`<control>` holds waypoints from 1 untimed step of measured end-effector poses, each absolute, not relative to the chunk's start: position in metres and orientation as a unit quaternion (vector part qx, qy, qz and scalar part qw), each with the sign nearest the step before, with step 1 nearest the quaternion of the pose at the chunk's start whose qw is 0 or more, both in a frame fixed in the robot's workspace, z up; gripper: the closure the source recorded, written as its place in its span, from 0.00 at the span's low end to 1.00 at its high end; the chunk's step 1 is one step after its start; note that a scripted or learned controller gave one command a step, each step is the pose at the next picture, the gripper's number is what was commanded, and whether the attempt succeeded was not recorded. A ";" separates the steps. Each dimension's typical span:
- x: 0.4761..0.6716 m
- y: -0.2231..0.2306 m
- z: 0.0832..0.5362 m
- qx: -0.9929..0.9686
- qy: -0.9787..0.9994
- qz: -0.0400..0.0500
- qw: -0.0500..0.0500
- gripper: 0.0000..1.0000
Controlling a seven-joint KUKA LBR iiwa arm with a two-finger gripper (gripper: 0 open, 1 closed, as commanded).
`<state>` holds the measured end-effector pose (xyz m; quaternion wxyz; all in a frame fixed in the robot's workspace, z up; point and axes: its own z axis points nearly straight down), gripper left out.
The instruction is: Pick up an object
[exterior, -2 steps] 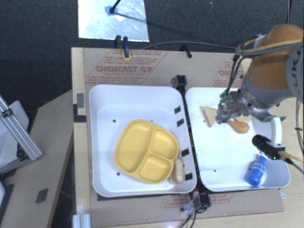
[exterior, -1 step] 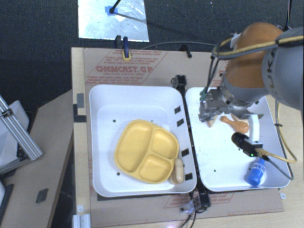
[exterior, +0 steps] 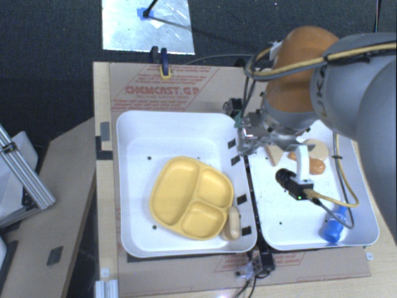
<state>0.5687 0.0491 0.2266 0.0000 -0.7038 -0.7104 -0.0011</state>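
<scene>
Claw (exterior: 272, 145) hovers over the right bin's (exterior: 291, 230) far end; its grip cannot be told.

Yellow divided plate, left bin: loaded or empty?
Empty. All three compartments of the yellow plate show bare yellow; the beige piece lies outside its rim, on the bin floor.
</scene>
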 end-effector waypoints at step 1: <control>0.586 0.099 0.237 -0.704 -0.710 -0.002 -0.001 1.00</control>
